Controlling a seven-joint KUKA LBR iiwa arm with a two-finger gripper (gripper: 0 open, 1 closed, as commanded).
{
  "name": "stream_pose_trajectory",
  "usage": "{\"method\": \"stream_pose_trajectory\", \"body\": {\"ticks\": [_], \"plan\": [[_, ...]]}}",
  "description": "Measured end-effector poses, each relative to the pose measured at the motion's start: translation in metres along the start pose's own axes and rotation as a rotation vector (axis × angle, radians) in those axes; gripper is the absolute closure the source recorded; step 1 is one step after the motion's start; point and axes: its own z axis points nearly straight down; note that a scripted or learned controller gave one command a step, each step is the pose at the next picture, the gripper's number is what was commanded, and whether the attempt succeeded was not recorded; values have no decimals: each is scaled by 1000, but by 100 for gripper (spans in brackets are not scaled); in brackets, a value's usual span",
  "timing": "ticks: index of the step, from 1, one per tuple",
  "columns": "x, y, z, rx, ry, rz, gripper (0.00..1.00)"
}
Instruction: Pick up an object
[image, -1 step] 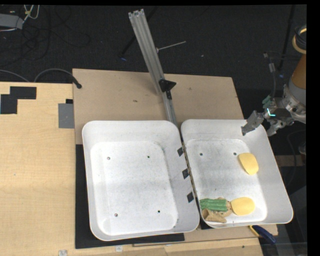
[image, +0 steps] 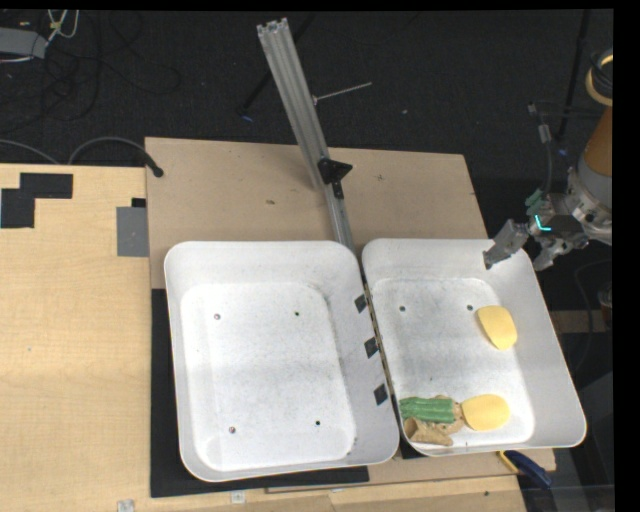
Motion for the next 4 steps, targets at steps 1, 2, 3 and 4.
{"method": "stream_pose_trajectory", "body": {"ticks": [1, 2, 3, 4], "plan": [[7, 2, 63, 6, 2, 0, 0], [10, -1, 107, 5, 2, 3, 0], [15, 7, 162, 6, 2, -1, 0], [14, 8, 149, 1, 1, 2, 100]]}}
